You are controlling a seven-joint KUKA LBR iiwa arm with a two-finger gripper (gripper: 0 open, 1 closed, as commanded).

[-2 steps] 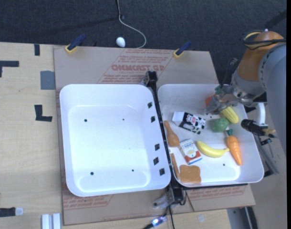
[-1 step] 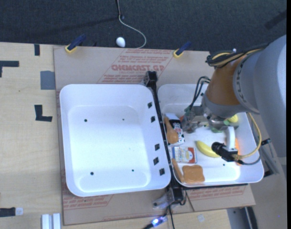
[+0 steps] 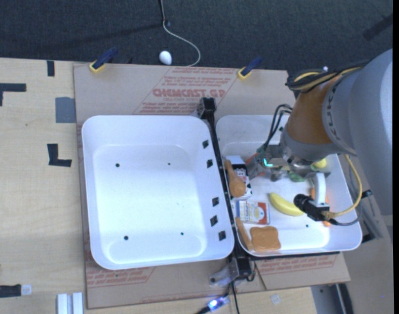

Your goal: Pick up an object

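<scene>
The left bin (image 3: pixel 147 195) lies bare white, and the candidates for picking all sit in the right bin (image 3: pixel 337 241): a brown bun-like piece (image 3: pixel 237 186) against the divider, a small printed packet (image 3: pixel 253 211) below it, a toast-coloured slab (image 3: pixel 265 239) at the near wall, and a yellow banana (image 3: pixel 286 205) toward the middle. The banana looks the easiest to take, probably a light, smooth and slightly slippery toy best pinched across its thick middle, while the flat packet and slab offer little edge to grip. The gripper (image 3: pixel 282 165) hangs low over the bin just above the banana with nothing visibly between its tips; how wide it stands cannot be told.
</scene>
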